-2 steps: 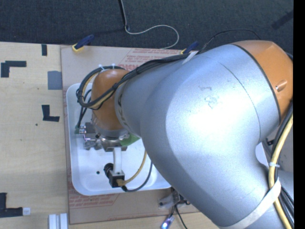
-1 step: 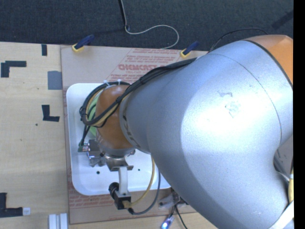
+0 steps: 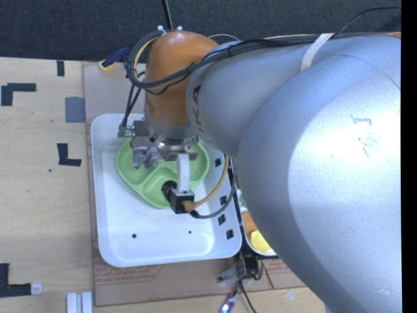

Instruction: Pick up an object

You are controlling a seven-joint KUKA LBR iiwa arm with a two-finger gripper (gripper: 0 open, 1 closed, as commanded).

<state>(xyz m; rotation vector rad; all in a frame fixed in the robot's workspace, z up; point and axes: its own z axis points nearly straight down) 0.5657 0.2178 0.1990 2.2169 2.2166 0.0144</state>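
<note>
Camera view: I'm watching the gripper [image 3: 156,158] hovering over the green dish [image 3: 153,188] in the left bin [image 3: 107,194].
Grip state: I'm not seeing enough; cannot tell.
Handling: I'm judging it light, stiff, slippery; taking the rim.

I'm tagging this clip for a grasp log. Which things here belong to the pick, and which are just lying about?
Part of the pick:
- gripper, low over the left bin
- green dish under it
- left white bin holding the dish

Just lying about:
- yellow object in the right bin
- black tape marks on the bench
</note>
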